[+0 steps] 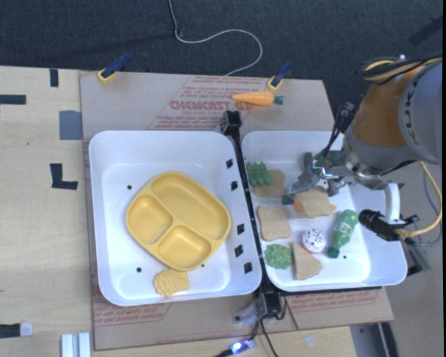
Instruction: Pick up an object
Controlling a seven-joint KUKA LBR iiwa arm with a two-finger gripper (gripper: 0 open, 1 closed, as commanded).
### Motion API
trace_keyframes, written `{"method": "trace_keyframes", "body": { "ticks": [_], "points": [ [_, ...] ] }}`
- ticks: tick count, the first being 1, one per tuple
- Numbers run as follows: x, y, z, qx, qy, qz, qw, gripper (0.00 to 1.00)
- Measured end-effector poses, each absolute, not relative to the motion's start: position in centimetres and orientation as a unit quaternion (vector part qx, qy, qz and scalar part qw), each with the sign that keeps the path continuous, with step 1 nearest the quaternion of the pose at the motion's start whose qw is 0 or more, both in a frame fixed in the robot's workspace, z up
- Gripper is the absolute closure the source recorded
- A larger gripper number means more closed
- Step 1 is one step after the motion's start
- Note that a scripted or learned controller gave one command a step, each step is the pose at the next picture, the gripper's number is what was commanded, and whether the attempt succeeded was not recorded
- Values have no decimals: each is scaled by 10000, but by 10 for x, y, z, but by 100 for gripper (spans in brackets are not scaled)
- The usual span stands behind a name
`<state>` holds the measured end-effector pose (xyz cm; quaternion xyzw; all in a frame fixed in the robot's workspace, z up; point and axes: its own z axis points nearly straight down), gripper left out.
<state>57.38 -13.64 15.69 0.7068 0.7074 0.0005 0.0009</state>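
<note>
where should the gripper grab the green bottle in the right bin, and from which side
Grip the green bottle across its fatter upper body, coming straight down from above. It lies on its side, slanting down-left toward its white cap, so close the fingers across its long axis. That end looks to have open floor around it, while the cap end sits near the white ball and a tan slice, leaving less room there.

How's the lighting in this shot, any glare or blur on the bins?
Camera view: even, soft light; the left white bin looks bright without harsh glare, the yellow divided plate is sharp, and the end effector area is slightly soft, casting faint shadow on the right bin.
</note>
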Motion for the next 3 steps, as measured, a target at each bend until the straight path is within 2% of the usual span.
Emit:
{"method": "trace_keyframes", "body": {
  "ticks": [1, 2, 3],
  "points": [
    [576, -131, 201, 7063, 7079, 10, 12, 100],
    [577, -130, 226, 7065, 7077, 4, 4, 100],
    [602, -86, 215, 7052, 7090, -2, -5, 100]
  ]
}}
